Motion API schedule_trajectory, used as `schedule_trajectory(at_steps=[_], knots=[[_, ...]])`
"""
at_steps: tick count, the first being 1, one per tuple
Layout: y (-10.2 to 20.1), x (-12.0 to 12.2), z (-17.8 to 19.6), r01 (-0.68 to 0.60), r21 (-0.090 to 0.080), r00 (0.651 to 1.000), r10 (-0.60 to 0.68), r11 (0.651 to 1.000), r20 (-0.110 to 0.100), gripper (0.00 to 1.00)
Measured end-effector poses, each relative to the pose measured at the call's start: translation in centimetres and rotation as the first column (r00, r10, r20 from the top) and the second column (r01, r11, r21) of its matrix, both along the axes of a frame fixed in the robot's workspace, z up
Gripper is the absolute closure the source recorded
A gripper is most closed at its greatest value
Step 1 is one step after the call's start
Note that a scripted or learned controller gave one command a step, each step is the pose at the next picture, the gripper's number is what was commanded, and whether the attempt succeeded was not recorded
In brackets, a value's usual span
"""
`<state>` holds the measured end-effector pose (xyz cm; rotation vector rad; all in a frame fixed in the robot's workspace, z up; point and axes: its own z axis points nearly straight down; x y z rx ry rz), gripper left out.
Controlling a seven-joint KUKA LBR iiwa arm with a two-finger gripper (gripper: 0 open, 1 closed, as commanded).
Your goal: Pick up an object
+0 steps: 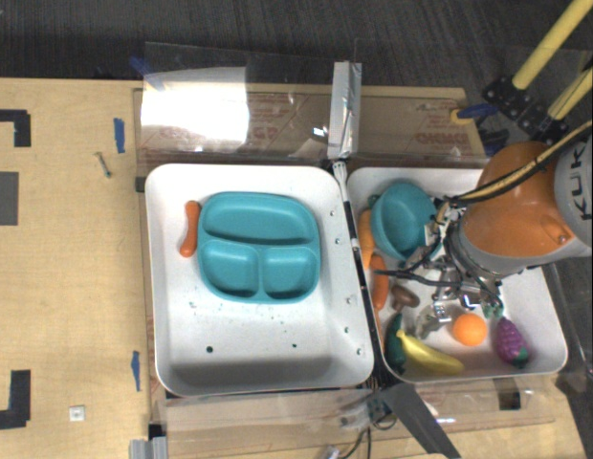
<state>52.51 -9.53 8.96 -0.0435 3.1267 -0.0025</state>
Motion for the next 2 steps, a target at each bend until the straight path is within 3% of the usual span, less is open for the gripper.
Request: schedule_trajectory(at_steps=[1, 2], knots=[[-2.7, 4.2, 4.8, 0.068, 0.0, 0.997, -0.068, 0.998, -0.039, 0.0], [-1.7, -3.3, 0.2, 0.206, 0.002, 0.978, -0.206, 0.978, -0.008, 0.0]])
